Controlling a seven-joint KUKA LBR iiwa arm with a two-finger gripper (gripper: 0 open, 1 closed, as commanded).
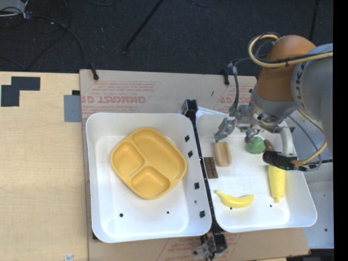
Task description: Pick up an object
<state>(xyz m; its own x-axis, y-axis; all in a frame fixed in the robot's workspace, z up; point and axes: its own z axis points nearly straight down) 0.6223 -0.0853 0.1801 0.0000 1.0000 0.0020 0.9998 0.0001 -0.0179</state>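
Objects for picking lie in the right bin [304, 216]: a tan wooden block [222, 154] sits near the bin's left wall, towards its far edge; a green round thing [254, 144] lies near the far edge, about midway across; a yellow corn-like piece [277, 182] with a black end lies lengthwise near the right wall; and a yellow banana [235, 199] rests close to the near edge, left of centre. None of them touches another.

Above the far part of this bin hangs the gripper [237, 126], its two grey fingers spread apart with nothing between them. One finger [223, 129] points down just above the wooden block, apart from it; the other side of the gripper is just beside the green thing. The grey arm [310, 86] with its orange band [285, 64] comes in from the right.

Across the black divider [200, 167], the left bin [98, 200] holds a yellow compartment plate [148, 162], lying flat in the middle and turned at an angle to the bin's walls.
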